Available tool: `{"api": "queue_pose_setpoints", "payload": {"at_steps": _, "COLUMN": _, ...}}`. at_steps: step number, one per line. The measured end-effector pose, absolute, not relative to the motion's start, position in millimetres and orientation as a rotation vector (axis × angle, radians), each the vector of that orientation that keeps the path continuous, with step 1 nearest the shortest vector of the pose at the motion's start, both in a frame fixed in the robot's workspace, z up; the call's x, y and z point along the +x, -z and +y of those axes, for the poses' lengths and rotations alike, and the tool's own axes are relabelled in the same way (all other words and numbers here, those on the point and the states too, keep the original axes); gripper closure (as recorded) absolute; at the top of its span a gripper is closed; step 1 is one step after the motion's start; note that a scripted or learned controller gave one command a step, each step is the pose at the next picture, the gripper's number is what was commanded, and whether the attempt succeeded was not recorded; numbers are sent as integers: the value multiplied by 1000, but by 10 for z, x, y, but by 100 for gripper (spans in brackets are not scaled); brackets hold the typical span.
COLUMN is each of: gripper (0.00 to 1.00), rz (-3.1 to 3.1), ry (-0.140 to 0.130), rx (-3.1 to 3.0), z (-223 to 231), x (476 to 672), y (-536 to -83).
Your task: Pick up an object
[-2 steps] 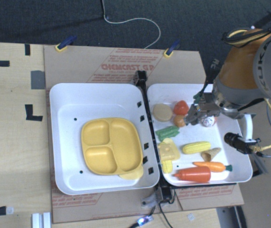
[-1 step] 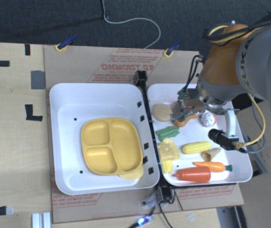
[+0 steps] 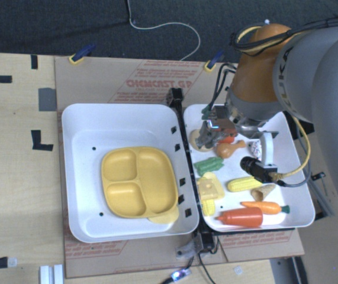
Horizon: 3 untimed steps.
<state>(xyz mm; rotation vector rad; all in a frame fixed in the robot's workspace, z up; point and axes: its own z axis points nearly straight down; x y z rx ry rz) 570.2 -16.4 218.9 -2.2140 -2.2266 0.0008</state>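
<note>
Toy food is the target here: any one piece from the right shallow white bin (image 3: 296,218). All spots given against that bin. Tool (image 3: 207,136) is down at its upper-left corner, hard by the divider wall, over or touching a small grey-brown lump (image 3: 203,141); contact too blurred to call. Spread or pressed together, I cannot tell, the wrist blocks it. Nothing visibly pinched.

Just right of the tool, an orange-brown plastic drumstick (image 3: 230,147). Below, toward the bin's middle-left, a green plastic vegetable piece (image 3: 208,165), then a pale yellow block (image 3: 210,186). Centre: yellow plastic corn cob (image 3: 244,184). Along the bottom edge: small orange carrot with green tip (image 3: 267,206) and long red plastic pepper (image 3: 240,218), near each other.

To do it well, my read: centre over one piece only, stay off the wall, close fully, lift straight up. Crowding near the drumstick risks a double contact or slip.

Left white bin (image 3: 74,123) holds a yellow compartment plate (image 3: 138,180).
</note>
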Motion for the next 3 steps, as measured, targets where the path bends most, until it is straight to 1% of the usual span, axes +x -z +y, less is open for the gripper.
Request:
{"api": "queue_pose_setpoints", "payload": {"at_steps": 1, "gripper": 100, "rz": -2223, "ry": -4, "rx": -2218, "z": 44, "x": 5631, "y": -2150}}
{"api": "queue_pose_setpoints", "payload": {"at_steps": 2, "gripper": 100, "rz": -2223, "ry": -1, "rx": -2218, "z": 46, "x": 5775, "y": -2207}}
{"api": "queue_pose_setpoints", "payload": {"at_steps": 3, "gripper": 100, "rz": -2222, "ry": -1, "rx": -2219, "z": 1, "x": 5664, "y": -2342}}
